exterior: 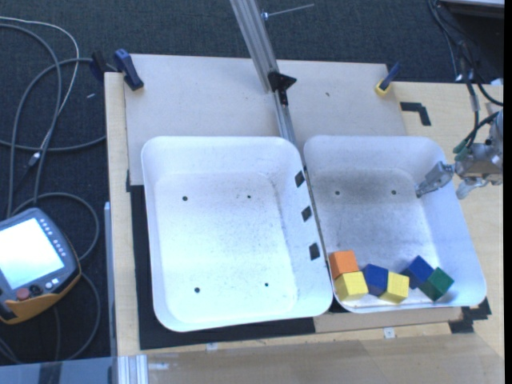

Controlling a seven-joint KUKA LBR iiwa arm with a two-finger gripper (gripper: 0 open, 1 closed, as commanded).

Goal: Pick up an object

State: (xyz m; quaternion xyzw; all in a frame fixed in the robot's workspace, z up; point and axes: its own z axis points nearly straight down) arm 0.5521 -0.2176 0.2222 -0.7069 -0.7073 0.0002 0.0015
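Six blocks [390, 278] crowd the right bin's [376, 154] near edge; my gripper [432, 180] hovers at its right rim, grip state unclear.

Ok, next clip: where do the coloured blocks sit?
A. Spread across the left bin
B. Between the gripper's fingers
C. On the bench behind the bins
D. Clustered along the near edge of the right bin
D: the orange block, two yellow blocks, two blue blocks and the green block lie together along the near edge of the right bin, apart from the gripper.
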